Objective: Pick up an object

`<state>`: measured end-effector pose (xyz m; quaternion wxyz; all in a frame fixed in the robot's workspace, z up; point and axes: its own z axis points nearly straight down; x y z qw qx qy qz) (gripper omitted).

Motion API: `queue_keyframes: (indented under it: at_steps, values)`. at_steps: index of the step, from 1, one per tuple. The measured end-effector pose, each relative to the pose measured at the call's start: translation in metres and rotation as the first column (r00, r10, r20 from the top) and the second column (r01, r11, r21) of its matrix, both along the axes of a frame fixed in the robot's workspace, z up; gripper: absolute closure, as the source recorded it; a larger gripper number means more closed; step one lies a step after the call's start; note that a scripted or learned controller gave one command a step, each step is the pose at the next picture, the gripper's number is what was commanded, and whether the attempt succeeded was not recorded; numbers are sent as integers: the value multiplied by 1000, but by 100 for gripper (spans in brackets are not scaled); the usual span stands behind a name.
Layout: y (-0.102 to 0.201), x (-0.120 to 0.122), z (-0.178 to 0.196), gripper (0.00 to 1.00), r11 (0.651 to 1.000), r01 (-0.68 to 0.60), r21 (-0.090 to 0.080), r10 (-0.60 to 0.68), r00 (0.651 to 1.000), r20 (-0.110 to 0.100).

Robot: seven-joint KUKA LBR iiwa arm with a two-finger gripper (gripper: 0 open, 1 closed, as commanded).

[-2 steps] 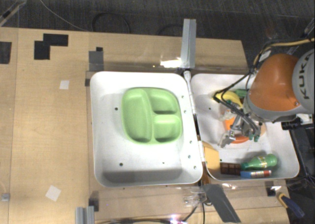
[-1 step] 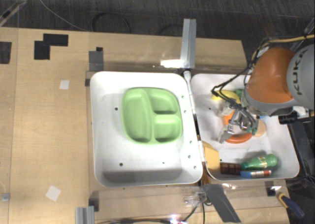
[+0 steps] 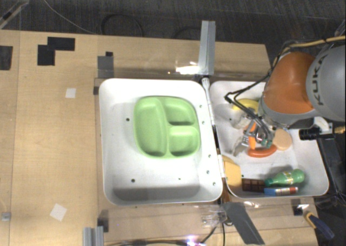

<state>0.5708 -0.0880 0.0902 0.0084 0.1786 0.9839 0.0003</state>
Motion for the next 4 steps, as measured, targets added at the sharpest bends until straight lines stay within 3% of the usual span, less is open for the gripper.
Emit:
queue_keyframes:
  at_steps: [1,2,3,4]
  values:
    - [-42,-26,0,0,995,100,2,-100,995,1]
    - [-28,-32,0,0,993,118,1,-118,993,3]
    - [-14,-24,0,0,995,104,1,-104,995,1]
    - [-31,-7,0,0,996,93,2,-93,996,0]
